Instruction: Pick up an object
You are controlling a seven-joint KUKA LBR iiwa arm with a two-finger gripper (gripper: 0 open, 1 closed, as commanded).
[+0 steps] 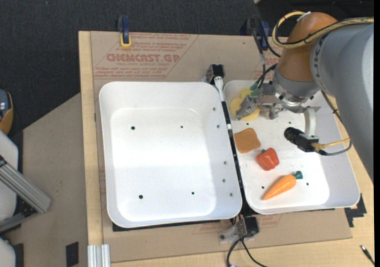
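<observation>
Bench [148,58]: brown board with red lettering, a blue clamp [124,25] at its far edge.

Left bin [166,159]: shallow, white, with rounded corners and a few small dark dots on its floor. It sits just beside the right bin, their long edges touching along the middle of the board.

Right bin [332,200]: shallow and white, holding four items.

1. Yellow piece [239,105]: pale yellow and partly hidden, so its shape is unclear. It lies in the far left corner of the right bin, near the wall shared with the left bin.
2. Toast [247,140]: tan, roughly square and flat on the floor. It is just nearer the camera than the yellow piece and close to the shared wall.
3. Pepper [268,158]: red, small, just beside the toast's near right corner.
4. Carrot [279,186]: orange with a green tip, lying at a slant near the bin's front, apart from the pepper.

Arm [344,64]: grey with an orange band [306,46], reaching in from the right over the far part of the right bin.

Gripper [252,105]: low over the far left corner of the right bin, directly at the yellow piece and overlapping it. How far open it is cannot be told, nor whether it has hold of anything.
</observation>
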